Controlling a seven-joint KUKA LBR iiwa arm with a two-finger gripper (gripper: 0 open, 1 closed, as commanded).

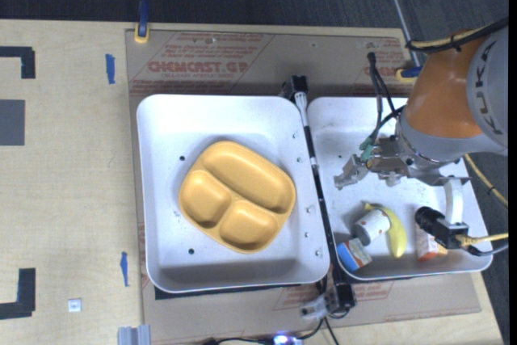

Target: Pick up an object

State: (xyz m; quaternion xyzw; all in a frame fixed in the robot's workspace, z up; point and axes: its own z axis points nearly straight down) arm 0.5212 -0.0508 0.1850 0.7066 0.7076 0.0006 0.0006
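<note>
- Bench [65, 174]: pale wood surface carrying two shallow white bins side by side on a printed cardboard sheet [198, 65].
- Left bin [149, 121]: holds one yellow divided dish [236, 194] with three compartments, lying near the bin's centre and turned at a slant.
- Right bin [339, 121]: the loose objects are grouped along its 6 o'clock edge.
- Banana [395, 230]: yellow, curved, lying at about 6 o'clock in the right bin.
- White cylinder [371, 229]: on its side, touching the banana at the banana's 9 o'clock.
- Blue-and-white item [352, 254]: in the bin's 7 o'clock corner, just beside the white cylinder; its kind cannot be made out.
- Orange-red item [428, 246]: at the banana's 3 o'clock, partly hidden by robot hardware.
- Arm [448, 105]: grey with an orange band, reaching in from 3 o'clock over the right bin.
- End effector [347, 174]: over the bin's 9 o'clock side, at 11 o'clock from the white cylinder and apart from it. Whether it is open or closed cannot be told.
</note>
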